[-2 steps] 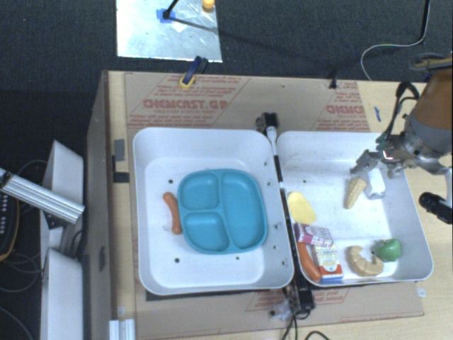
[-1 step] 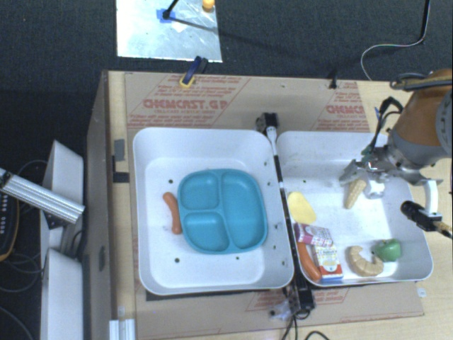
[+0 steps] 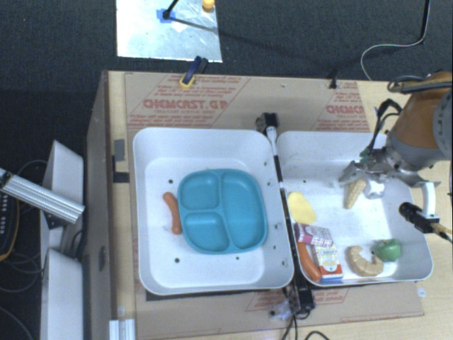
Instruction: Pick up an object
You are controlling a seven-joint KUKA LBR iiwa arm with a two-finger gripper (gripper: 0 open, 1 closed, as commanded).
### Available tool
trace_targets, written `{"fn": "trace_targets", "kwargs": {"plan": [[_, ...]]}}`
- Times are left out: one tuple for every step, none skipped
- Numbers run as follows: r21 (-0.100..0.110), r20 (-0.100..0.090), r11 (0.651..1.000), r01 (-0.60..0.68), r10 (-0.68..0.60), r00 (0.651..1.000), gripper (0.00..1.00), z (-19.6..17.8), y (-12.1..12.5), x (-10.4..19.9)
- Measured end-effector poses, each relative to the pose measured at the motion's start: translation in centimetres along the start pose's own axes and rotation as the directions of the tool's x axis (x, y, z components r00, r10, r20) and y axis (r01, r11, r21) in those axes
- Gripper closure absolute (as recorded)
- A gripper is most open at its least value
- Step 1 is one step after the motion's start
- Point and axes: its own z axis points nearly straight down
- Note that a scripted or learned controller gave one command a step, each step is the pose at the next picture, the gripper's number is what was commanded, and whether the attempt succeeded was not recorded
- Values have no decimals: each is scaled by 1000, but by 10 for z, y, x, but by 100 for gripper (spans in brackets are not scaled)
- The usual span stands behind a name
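My gripper [image 3: 361,181] hangs over the back of the right bin [image 3: 333,144], reaching in from the right. Its fingers stand spread and open. A tan cone-shaped piece [image 3: 352,195] lies on the bin floor right at the fingertips, partly under them, and nothing is clamped. Further forward in the same bin lie a yellow piece [image 3: 301,207], a small printed packet [image 3: 316,235], an orange sausage-shaped item [image 3: 305,258], a little carton [image 3: 328,262], a tan ring-shaped pastry [image 3: 364,261] and a green pepper [image 3: 388,249].
The left bin [image 3: 205,144] holds a blue divided plate [image 3: 221,210] with an orange sausage [image 3: 172,212] beside it on the left. A black divider [image 3: 277,183] runs between the bins. A black bracket [image 3: 419,218] sticks over the right bin's right rim.
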Motion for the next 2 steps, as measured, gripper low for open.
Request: {"fn": "trace_targets", "kwargs": {"plan": [[-5,1,1000,0,0,1000,0,0,-2,1],[-6,1,1000,0,0,1000,0,0,-3,3]]}}
